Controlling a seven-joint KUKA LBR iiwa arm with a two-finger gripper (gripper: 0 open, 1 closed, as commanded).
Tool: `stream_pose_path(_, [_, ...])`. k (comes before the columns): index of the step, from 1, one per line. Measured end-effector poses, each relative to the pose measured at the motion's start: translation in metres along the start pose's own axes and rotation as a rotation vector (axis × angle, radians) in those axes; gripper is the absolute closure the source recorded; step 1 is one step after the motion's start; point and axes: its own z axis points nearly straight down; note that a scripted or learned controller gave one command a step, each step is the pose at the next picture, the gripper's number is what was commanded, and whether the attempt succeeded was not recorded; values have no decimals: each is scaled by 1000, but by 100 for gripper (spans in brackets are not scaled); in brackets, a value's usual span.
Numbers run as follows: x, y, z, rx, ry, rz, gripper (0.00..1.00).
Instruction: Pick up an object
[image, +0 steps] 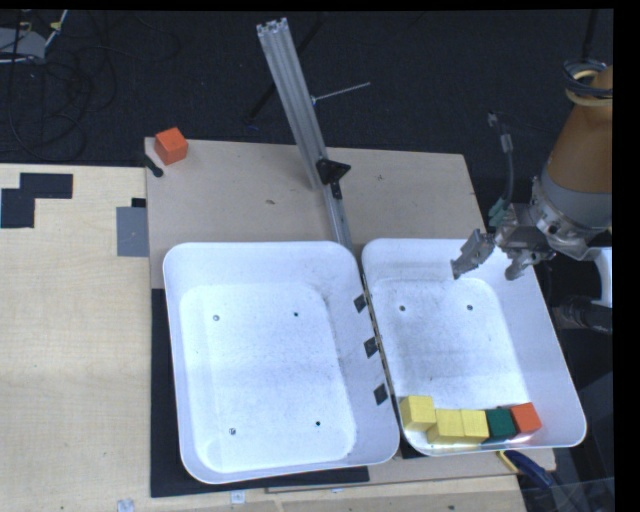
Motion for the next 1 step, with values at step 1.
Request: stream_pose_path(1, [-28, 26, -57, -7, -3, -2, 0])
